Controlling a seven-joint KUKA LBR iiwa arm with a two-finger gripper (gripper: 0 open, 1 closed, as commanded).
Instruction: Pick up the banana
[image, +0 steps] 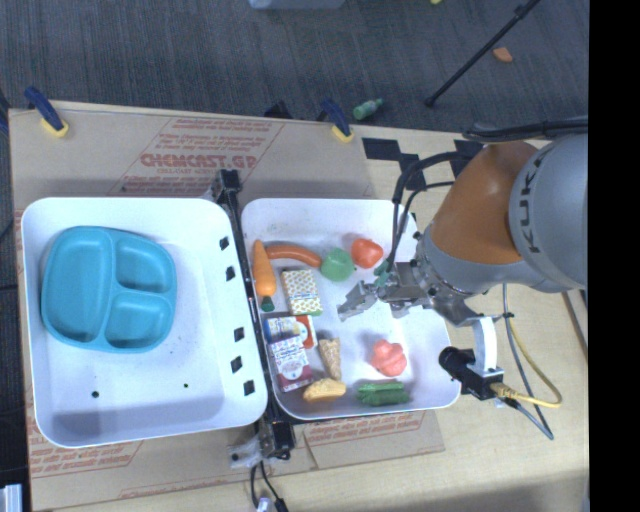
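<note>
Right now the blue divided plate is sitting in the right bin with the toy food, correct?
Not quite. The camera view shows the blue divided plate alone in the left bin. The toy food is in the right bin, where the gripper hovers.

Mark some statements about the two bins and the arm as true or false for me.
1. The blue divided plate lies in the left bin. True.
2. The gripper is over the left bin. False: it is over the right bin, among the toy foods.
3. The orange carrot lies along the right bin's left wall. True.
4. The red strawberry-like toy sits on the blue plate. False: it lies in the right bin, toward its near right corner.
5. The arm reaches in from the view's left. False: it comes in from the right.
</note>
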